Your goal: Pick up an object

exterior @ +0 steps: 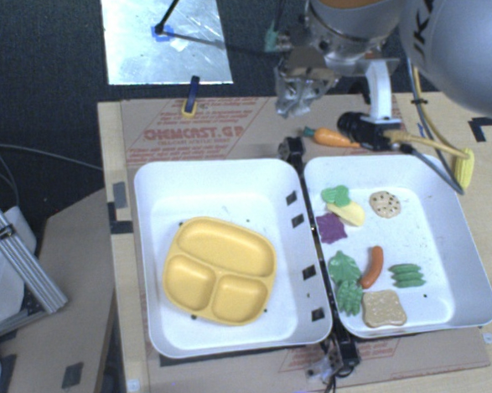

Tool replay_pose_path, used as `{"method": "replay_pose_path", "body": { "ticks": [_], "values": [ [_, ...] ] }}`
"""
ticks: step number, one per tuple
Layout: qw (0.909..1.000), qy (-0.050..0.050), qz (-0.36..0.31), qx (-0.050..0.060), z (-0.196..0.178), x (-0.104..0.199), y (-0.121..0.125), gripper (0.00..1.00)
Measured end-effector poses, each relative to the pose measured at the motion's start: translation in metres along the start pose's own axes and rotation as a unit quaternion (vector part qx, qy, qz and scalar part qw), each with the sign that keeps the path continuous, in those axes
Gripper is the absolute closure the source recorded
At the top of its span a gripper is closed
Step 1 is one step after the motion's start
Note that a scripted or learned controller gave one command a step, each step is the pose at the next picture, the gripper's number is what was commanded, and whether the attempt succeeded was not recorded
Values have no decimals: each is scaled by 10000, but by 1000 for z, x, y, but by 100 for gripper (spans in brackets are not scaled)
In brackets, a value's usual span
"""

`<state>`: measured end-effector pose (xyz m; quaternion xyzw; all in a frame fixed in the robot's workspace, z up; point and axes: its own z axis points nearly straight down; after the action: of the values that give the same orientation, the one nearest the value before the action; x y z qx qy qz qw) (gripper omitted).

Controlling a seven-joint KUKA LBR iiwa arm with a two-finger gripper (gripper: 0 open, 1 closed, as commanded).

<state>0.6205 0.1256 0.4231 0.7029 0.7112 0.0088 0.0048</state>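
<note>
The tool [302, 91] (finger state indeterminate) hangs beyond the right bin [449, 219]. A descent onto the clustered toy food near the cookie [384, 204] risks nudging neighbours instead of gripping one.

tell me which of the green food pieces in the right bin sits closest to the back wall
The light green piece at the top left of the right bin, touching the yellow piece. The dark leafy ones and the pea pods lie nearer the front.
</note>
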Motion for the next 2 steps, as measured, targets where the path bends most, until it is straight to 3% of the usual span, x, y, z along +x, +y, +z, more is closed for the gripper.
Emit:
{"method": "replay_pose_path", "body": {
  "ticks": [1,2],
  "values": [
    [9999,-27,17,133,141,51,39,100],
    [9999,-29,19,152,194,66,-44,100]
  ]
}}
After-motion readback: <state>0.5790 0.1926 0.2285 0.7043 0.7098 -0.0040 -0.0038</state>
